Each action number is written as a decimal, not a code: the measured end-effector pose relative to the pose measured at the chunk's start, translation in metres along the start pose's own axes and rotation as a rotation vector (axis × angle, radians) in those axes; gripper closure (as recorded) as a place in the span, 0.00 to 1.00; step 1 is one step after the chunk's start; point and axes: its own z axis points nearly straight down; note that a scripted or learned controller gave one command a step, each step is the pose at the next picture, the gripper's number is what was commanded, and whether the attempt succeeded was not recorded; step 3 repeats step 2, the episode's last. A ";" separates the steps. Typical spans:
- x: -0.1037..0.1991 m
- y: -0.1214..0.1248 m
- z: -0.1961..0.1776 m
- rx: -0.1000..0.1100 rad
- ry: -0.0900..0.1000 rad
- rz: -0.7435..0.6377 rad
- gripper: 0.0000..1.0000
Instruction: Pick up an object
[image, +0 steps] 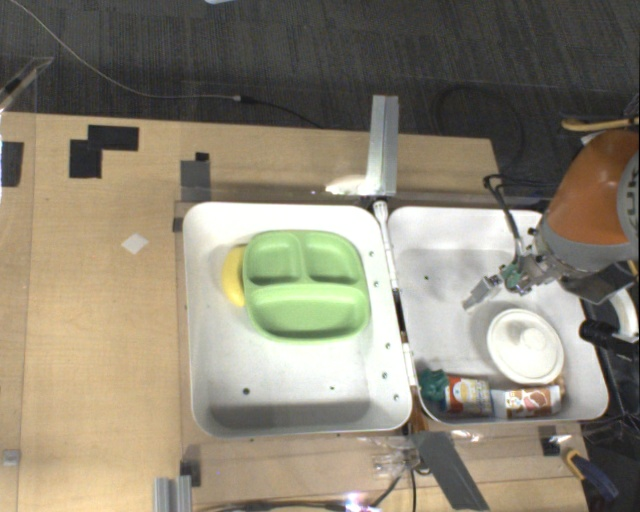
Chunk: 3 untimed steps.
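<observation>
The left bin (215, 330) sits just beside the right bin (440, 240), their walls touching; the green divided plate (305, 283) lies in the left bin, well apart from the right bin, with a yellow object (232, 277) tucked under its far edge; the white round lid (525, 345) rests inside the right bin near its front; a bottle (490, 397) lies along that bin's front wall; the gripper (487, 289) hangs over the right bin's middle, just above the lid, nothing between its fingers; how wide they stand I cannot tell.
</observation>
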 end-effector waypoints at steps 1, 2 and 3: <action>0.014 -0.041 -0.038 -0.001 -0.001 0.067 0.00; 0.045 0.017 0.036 -0.001 -0.001 -0.009 0.00; 0.045 0.017 0.036 -0.001 -0.001 -0.009 0.00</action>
